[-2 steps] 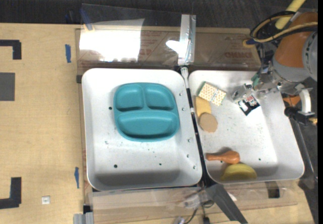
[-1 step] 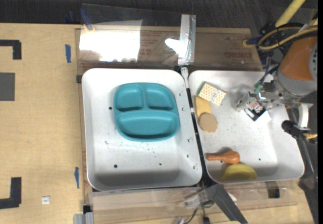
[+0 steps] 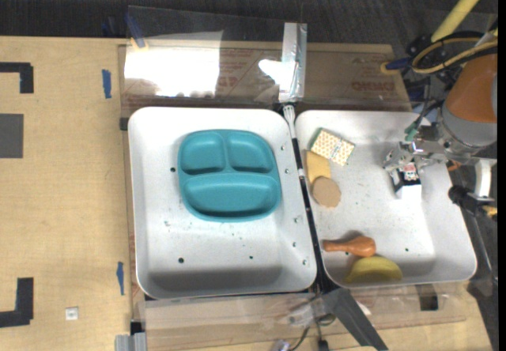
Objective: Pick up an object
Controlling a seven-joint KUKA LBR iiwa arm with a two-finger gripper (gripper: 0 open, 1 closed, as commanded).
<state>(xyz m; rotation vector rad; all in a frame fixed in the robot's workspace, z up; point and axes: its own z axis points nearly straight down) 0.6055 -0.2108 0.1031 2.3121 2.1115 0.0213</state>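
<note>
- Arm [image 3: 474,108]: grey casing with 1 orange band.
- Gripper [image 3: 407,167]: small metallic head with black, red and white parts.
- Yellow and black cables [image 3: 431,57] trail behind.

Glossy teal plastic tray [image 3: 229,175] in smooth white bin [image 3: 150,207].

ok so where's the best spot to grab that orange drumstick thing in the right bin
Take the drumstick by its thin handle end, coming straight down from above. It lies flat with the handle pointing left, free on both sides, while the fat end sits close to the yellow piece.
</note>
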